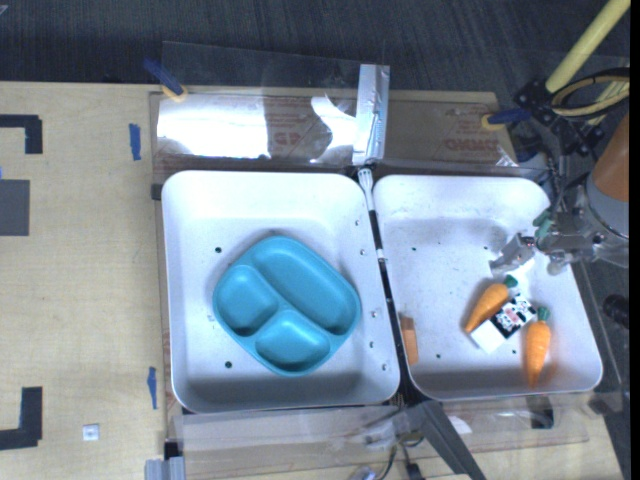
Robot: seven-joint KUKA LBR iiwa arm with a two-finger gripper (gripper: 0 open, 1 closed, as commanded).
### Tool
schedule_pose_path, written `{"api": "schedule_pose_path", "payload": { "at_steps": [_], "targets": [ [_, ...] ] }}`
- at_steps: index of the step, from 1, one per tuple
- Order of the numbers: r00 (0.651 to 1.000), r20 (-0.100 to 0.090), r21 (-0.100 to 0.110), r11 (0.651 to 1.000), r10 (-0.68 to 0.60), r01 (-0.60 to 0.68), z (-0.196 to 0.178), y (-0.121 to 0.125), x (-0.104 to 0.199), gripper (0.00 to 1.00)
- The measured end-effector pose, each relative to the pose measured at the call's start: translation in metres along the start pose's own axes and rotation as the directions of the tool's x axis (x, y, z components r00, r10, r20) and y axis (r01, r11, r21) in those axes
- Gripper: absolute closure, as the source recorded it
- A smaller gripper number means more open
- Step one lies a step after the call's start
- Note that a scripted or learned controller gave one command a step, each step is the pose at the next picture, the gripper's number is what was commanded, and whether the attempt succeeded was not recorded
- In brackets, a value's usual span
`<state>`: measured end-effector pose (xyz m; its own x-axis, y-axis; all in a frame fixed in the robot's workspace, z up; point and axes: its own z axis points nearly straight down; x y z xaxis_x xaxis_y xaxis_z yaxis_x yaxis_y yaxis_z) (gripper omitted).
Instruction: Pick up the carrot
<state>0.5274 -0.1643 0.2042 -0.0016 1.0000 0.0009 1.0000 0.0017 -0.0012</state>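
Trouble looks likely: two orange toy carrots [487,306] flank a small white printed box [508,321] near the right white bin's [440,218] right edge. Gripper [527,247] hovers just above; whether its fingers are released or clenched, I cannot tell. It could nudge the box or catch it instead.

Bright overhead light, foil glare, soft focus

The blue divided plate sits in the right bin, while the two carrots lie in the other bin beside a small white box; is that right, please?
Not quite. The camera view shows the blue divided plate in the left bin, not the right one. The two carrots do lie in the other, right bin, beside the small white box.
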Motion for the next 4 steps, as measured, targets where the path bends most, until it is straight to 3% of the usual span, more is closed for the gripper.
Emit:
{"api": "schedule_pose_path", "payload": {
  "at_steps": [1,2,3,4],
  "targets": [
    [0.967,-0.001,0.004,0.967,0.254,-0.254,0.078,-0.001,-0.008,0.00],
    [0.991,0.009,-0.018,0.991,0.131,-0.131,0.112,-0.006,0.019,0.00],
    [0.991,0.011,-0.027,0.991,0.133,-0.132,0.100,-0.004,0.018,1.00],
    [0.993,0.000,-0.005,0.993,0.118,-0.118,0.003,-0.010,0.047,1.00]
  ]
}}
